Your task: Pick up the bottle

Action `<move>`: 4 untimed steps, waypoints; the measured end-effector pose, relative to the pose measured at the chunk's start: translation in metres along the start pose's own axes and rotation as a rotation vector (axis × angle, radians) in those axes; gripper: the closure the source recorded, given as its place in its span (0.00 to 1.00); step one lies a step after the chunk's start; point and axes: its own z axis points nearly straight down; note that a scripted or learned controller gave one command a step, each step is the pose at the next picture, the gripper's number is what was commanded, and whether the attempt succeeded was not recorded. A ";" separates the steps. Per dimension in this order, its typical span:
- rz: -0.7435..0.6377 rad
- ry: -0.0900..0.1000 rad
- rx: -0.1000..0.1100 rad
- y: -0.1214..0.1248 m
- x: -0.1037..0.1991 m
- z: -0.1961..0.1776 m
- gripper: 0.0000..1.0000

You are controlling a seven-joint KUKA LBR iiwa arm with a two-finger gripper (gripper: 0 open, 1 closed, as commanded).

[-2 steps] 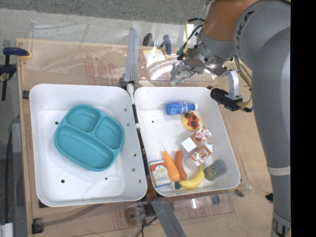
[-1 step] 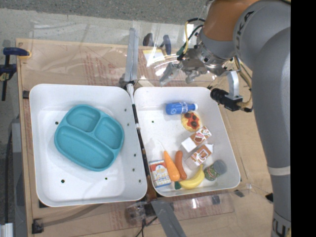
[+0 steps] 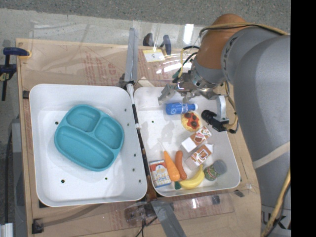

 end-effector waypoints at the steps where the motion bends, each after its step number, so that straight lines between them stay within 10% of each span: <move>1: -0.106 -0.001 -0.004 0.001 -0.027 0.059 0.00; 2: -0.111 -0.002 -0.006 0.002 -0.026 0.047 1.00; 3: -0.049 -0.001 -0.007 0.001 -0.039 -0.050 1.00; 4: -0.050 -0.001 -0.005 0.001 -0.039 -0.049 0.00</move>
